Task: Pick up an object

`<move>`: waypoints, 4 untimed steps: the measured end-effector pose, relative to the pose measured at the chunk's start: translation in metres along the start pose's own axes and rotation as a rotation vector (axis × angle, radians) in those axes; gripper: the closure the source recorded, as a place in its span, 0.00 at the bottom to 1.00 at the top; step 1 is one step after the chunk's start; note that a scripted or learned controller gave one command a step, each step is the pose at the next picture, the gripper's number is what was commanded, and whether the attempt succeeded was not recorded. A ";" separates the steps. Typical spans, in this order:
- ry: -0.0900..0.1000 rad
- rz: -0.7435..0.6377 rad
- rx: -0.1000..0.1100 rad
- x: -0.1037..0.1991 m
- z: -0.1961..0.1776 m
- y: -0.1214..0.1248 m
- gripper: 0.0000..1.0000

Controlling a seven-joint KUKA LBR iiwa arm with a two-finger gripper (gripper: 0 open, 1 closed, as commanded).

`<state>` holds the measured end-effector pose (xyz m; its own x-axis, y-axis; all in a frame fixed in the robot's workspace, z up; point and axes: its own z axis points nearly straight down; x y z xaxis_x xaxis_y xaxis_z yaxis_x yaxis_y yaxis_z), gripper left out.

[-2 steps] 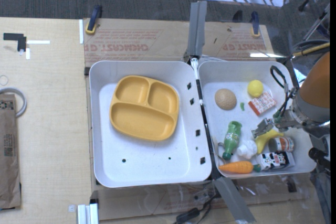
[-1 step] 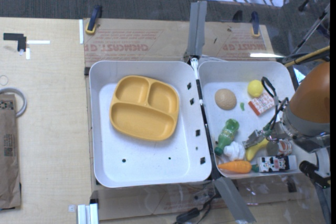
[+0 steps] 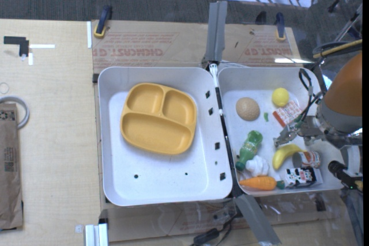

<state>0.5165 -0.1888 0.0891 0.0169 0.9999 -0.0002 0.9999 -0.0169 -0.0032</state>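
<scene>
**Closing on the banana in a crowded bin**

Right now I have the gripper (image 3: 290, 136) low in the right bin (image 3: 230, 102), its dark fingers spread a modest way apart with nothing between them, tips just above the upper end of the banana (image 3: 286, 154). I take that banana as my target, and I judge this as the final approach before closing.

To do it well, I think I should bring the fingers down astride the thick middle of the banana, across its curve instead of along it, and go deep enough that the pads grip its sides and do not skid off the top.

Room is tight. Just right of the banana sits a small jar (image 3: 312, 158), and below it a black-and-white carton (image 3: 300, 176); both could be nudged by the outer finger. Left of the banana lie a white toy (image 3: 257, 166) and a green bottle (image 3: 248, 146); below and to its left lies the carrot (image 3: 258, 183) by the bin's near wall. Above the banana an orange packet (image 3: 286, 114) lies close under my wrist, with the lemon (image 3: 281, 97) beyond it and a tan ball (image 3: 248, 109) up-left, well apart. The clearest way out looks straight up; far left of the banana the other bin (image 3: 109, 141) holds a yellow divided plate (image 3: 158, 118).
</scene>
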 end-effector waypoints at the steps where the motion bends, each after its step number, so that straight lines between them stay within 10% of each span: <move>1: -0.001 -0.076 -0.001 0.012 -0.001 0.067 0.00; 2: -0.002 -0.126 -0.001 0.029 -0.001 0.139 0.00; 3: -0.004 -0.129 0.001 0.029 -0.009 0.139 1.00; 4: -0.001 -0.241 0.000 0.118 -0.108 0.141 1.00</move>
